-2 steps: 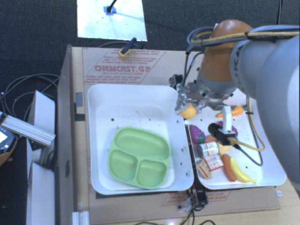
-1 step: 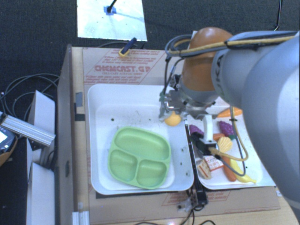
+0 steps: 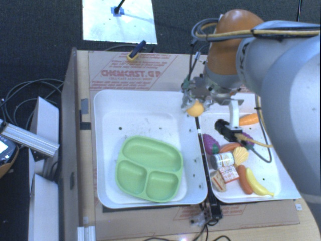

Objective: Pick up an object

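arm: reaches in from right, wrist bent downward | hand (image 3: 196, 104): fingers clasp a small yellow object (image 3: 195, 109)

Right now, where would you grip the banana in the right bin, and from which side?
Grip the banana across its middle, coming straight down. It lies flat and curved near the right bin's front edge, its outer side free; the carrot crowds the inner side, so the fingers likely need to straddle the narrow width.

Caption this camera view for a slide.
KUKA gripper lifts a yellow toy above two white bins, green tray at left.
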Available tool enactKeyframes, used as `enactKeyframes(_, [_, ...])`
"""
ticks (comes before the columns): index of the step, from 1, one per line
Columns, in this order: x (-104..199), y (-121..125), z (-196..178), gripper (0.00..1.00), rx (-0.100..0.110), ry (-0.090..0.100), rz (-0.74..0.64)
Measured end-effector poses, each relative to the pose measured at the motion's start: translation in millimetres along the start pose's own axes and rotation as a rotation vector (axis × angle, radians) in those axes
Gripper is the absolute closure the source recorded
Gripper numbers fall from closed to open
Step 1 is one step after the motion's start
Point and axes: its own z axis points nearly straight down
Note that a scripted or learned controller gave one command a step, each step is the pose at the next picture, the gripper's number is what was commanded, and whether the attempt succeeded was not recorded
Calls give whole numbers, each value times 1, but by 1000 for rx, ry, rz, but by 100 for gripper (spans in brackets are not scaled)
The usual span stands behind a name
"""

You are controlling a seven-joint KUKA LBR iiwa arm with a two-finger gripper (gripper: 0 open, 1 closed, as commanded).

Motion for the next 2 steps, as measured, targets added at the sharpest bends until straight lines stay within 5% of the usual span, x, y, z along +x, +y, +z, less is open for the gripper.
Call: enactKeyframes(2, [0,2,-21,100,-5,-1,-9])
